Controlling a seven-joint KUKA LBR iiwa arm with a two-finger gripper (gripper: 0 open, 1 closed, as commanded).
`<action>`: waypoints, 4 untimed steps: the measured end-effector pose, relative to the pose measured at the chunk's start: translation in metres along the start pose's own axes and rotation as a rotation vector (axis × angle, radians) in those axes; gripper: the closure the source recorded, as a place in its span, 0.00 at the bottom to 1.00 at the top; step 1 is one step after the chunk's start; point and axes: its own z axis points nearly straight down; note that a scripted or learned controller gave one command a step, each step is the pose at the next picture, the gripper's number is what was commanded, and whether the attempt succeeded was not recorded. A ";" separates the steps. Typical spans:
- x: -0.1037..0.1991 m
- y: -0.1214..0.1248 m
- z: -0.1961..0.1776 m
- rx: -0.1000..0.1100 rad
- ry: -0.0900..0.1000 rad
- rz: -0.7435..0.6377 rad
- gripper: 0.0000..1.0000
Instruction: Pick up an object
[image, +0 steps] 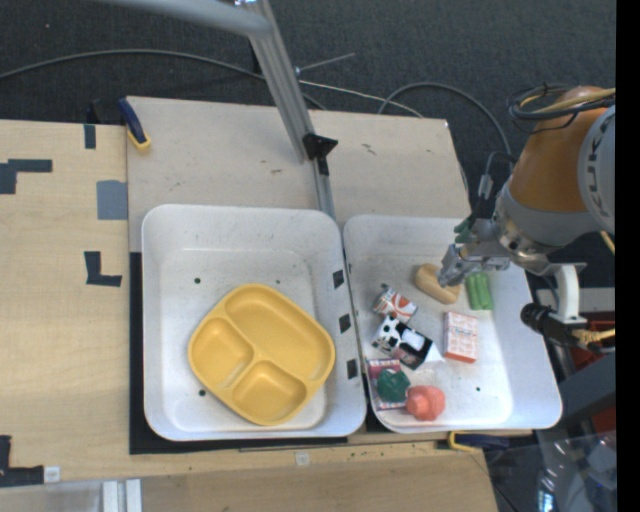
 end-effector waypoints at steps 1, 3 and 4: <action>0.060 0.012 -0.010 0.001 0.001 -0.001 1.00; 0.167 0.023 0.007 0.003 -0.001 0.000 1.00; 0.212 0.025 0.002 0.003 0.000 0.000 1.00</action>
